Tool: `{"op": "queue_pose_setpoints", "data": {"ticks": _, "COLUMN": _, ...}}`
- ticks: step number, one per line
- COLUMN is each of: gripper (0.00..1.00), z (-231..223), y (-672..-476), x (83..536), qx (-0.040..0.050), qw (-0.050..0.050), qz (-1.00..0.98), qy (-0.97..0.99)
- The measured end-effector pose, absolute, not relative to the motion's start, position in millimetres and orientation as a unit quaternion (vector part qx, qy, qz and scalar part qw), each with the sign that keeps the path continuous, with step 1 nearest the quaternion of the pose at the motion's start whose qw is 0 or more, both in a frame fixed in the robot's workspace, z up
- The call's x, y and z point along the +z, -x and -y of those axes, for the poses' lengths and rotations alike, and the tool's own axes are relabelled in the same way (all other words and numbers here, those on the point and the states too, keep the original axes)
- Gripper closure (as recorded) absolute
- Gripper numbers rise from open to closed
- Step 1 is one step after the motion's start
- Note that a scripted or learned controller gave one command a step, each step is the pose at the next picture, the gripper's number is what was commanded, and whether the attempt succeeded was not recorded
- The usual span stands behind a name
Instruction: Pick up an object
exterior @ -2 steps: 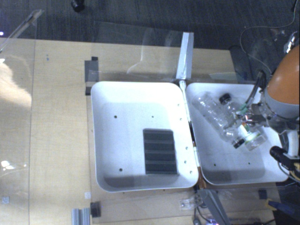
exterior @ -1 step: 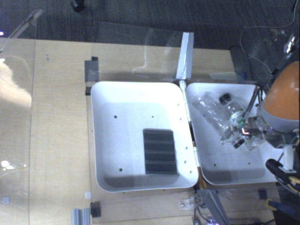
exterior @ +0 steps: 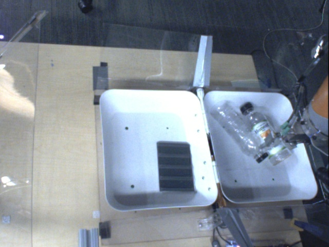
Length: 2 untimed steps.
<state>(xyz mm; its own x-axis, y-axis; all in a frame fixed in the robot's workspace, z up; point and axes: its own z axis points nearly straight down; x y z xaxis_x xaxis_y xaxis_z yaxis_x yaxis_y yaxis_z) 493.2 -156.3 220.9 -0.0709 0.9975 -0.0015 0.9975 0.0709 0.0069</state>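
Seeing clear plastic bottle, black cap, label unreadable, lying in right bin. My hand beside it; grip state unclear.

A robotics lab or test cell — a pale wooden bench bears two shallow white bins side by side; clear plastic shields stand at its edges; loose cables trail over dark carpet — no household furnishings.

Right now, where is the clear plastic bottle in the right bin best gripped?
Probably across the middle of the clear plastic bottle, from above: it lies flat and diagonal, black cap toward the far side. The gripper already sits by its lower end.
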Motion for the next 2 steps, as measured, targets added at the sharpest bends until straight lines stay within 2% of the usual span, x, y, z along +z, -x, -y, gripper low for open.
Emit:
{"op": "queue_pose_setpoints", "data": {"ticks": 1, "gripper": 0.00, "z": 144.1, "y": -574.4, "x": 153.2, "qx": 0.0019, "qw": 0.002, "qz": -0.670, "qy": -0.743}}
{"op": "queue_pose_setpoints", "data": {"ticks": 2, "gripper": 0.00, "z": 159.6, "y": -590.5, "x": 138.3, "qx": 0.0012, "qw": -0.005, "qz": -0.710, "qy": -0.704}}
